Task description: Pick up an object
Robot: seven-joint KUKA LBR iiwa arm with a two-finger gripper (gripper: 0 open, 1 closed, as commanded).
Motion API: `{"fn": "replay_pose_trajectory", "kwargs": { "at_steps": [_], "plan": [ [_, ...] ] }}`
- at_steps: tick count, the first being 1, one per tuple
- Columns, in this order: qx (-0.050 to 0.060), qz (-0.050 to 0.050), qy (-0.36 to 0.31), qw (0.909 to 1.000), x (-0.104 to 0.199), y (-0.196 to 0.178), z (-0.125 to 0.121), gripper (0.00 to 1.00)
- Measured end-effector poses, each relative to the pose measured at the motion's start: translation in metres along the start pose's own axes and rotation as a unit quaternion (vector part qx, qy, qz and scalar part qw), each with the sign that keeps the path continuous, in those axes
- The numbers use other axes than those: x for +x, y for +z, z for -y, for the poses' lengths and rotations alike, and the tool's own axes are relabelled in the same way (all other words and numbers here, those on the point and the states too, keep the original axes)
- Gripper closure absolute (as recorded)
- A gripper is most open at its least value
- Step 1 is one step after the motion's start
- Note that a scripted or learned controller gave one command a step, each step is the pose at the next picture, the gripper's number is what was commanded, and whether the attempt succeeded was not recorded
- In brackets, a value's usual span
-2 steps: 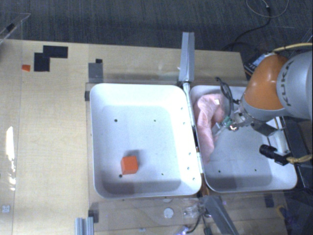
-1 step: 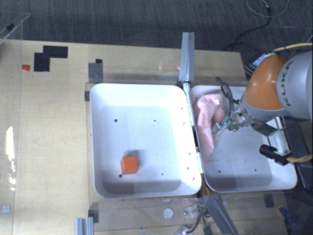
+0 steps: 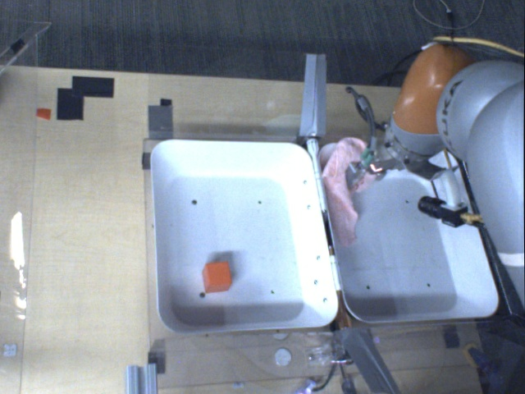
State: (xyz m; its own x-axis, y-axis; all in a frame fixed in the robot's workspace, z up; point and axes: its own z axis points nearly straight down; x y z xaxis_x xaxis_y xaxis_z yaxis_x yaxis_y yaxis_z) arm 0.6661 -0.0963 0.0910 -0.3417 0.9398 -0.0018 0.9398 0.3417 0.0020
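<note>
The pink cloth (image 3: 340,189) draped lengthwise down the right bin's (image 3: 426,294) left wall, the gripper (image 3: 367,167) at its top, grip unclear. The left bin (image 3: 246,171) held an orange block (image 3: 217,277).

Hand (image 3: 358,173) fingers hidden in pink cloth (image 3: 340,189)

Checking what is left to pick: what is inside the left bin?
Inside the left bin lies one orange block, near its front-left corner, on the white floor. Nothing covers that floor, so the bin's inside is open to view.
</note>
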Motion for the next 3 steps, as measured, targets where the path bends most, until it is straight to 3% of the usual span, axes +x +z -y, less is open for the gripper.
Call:
{"fn": "replay_pose_trajectory", "kwargs": {
  "at_steps": [1,2,3],
  "plan": [
    [-0.001,0.000,-0.004,1.0000,0.001,-0.009,-0.002,1.00],
    [-0.002,0.001,-0.004,1.0000,0.001,-0.010,-0.002,0.00],
    [-0.003,0.002,-0.006,1.0000,0.002,-0.020,-0.004,1.00]
  ]
}}
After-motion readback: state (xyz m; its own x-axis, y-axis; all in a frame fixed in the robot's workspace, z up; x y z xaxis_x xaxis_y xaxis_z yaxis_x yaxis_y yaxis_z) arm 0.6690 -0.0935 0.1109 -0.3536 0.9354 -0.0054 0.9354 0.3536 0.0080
